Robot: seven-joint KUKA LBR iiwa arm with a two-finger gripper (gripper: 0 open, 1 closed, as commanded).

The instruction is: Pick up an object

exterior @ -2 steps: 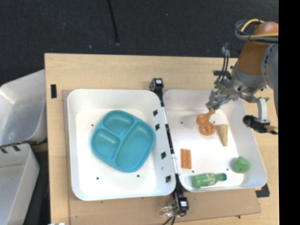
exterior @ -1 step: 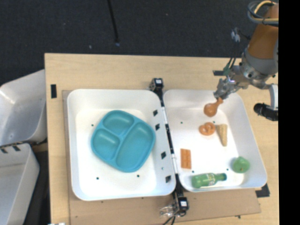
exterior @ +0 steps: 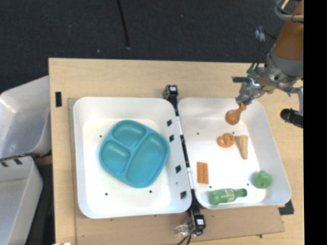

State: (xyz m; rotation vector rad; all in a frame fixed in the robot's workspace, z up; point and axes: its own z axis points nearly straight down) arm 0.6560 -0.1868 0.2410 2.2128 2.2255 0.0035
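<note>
My gripper (exterior: 247, 97) hangs over the far edge of the right bin (exterior: 273, 152). It is shut on the thin neck of an orange-brown pear-shaped object (exterior: 233, 116), whose round end hangs below the fingers toward the bin's back. Lying in the same bin are an orange ring-shaped piece (exterior: 225, 140), a beige cone (exterior: 242, 146), an orange rectangular bar (exterior: 203, 172), a green apple (exterior: 262, 179) and a green bottle (exterior: 228, 195) on its side along the near wall.
The left bin (exterior: 84, 152) holds a blue divided plate (exterior: 134, 153). A black clip (exterior: 170, 91) sits at the far end of the ridge between the bins. White containers (exterior: 23, 121) stand left of the bench.
</note>
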